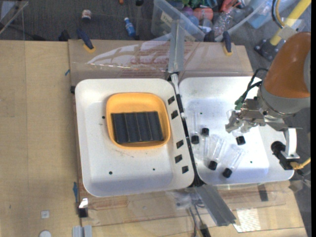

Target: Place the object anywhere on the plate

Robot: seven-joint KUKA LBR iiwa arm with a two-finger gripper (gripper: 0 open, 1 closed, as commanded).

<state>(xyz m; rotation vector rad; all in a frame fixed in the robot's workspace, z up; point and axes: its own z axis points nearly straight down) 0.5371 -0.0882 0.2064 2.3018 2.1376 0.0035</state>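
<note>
An orange plate (114, 107) with rounded corners sits in the left bin (94, 167). A dark grey ridged slab (137, 127) lies flat on it and covers most of its floor. In the right bin (256, 174) lie several clear small bottles with black caps, such as one (234, 159) near the front and another (216, 149) beside it. My gripper (242, 124) hangs over the right bin's middle, just above a black-capped bottle (240, 140). Nothing shows as held in it.
A divider with black clips (178, 144) runs between the two bins. A metal strip (174, 53) stands behind them. A clear tub of toys (207, 6) sits beyond the bench. A black fitting (280, 151) lies at the right bin's right side.
</note>
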